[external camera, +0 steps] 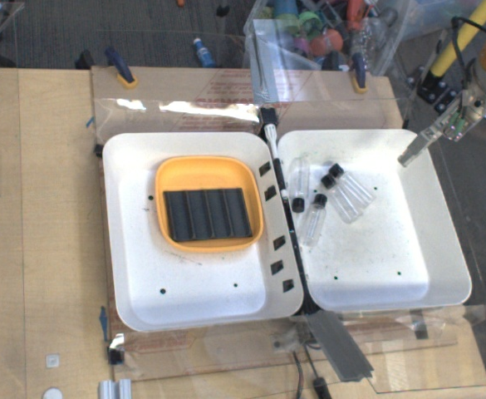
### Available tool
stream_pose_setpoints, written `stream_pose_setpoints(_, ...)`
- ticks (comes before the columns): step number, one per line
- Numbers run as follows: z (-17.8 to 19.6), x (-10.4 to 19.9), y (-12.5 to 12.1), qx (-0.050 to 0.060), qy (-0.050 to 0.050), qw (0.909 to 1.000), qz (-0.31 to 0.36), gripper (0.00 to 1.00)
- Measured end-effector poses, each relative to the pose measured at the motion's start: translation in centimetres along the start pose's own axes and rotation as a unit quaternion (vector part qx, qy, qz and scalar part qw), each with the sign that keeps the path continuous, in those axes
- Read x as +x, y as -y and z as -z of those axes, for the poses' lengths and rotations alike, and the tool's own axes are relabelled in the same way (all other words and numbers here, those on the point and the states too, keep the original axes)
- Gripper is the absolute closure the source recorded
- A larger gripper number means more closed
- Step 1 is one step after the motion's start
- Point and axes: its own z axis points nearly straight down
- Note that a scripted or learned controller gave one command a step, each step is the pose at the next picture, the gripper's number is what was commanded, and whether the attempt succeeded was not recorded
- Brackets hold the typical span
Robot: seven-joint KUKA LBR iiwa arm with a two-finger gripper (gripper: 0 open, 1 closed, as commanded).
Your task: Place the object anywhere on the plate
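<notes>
Hovering my tool (421, 146) at the right bin's (425, 256) far right rim; grip state I cannot tell. Clear vials (330, 196) lie clustered in that bin, well apart from the orange plate (209, 169). Risk: slippery, overlapping vials slipping the pinch.

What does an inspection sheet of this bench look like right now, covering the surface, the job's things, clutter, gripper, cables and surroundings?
Surface: wooden bench bearing left bin and right bin, side by side.
Job's things: orange plate in left bin, a black ribbed tray lying on it; clear vials with black caps bunched in right bin's left half.
Clutter: clear tub of coloured items behind the bins.
Gripper: at the right bin's far right corner, holding nothing seen.
Cables: yellow cable at upper right.
Surroundings: blue clamps on the back edge; dark floor behind.
</notes>
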Motion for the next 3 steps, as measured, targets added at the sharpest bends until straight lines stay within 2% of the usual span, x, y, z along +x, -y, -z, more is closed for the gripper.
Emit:
stream_pose_setpoints(1,-0.29,0.06,-0.02,0.001,-0.002,0.9871,0.16,0.0)
stream_pose_setpoints(2,-0.51,0.54,0.71,0.0,-0.002,0.9468,0.322,0.0)
stream_pose_setpoints(3,-0.51,0.51,0.76,0.0,-0.002,0.9469,0.322,0.0)
